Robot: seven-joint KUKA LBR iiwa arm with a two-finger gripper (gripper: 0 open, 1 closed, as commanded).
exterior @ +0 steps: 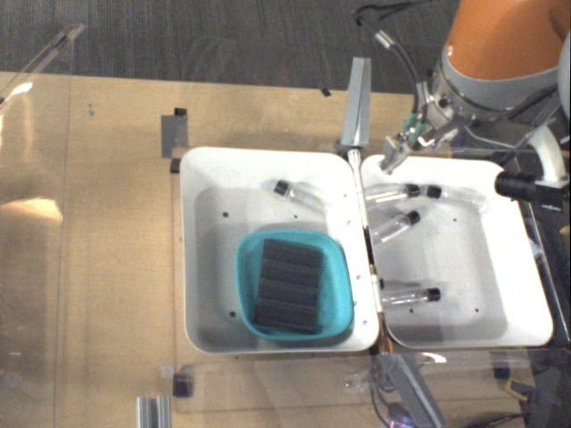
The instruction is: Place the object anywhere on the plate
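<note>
**Nothing on the plate yet**

My gripper (397, 154) hovers over the right bin's (522, 328) top-left corner; I can't tell its state. Clear vials (409, 296) lie there; the teal plate (337, 266) holds only its dark ribbed block (287, 286).

This looks like a robotics lab. A pale wooden desk (98, 310) carries two shallow white bins (201, 239) side by side near its far right corner, fixed by metal brackets (357, 101). Clear capped tubes (406, 297) lie in the right bin (517, 266). An industrial arm (504, 25) with loose cables (397, 47) hangs over the desk's far edge, above grey carpet (196, 25).
</note>
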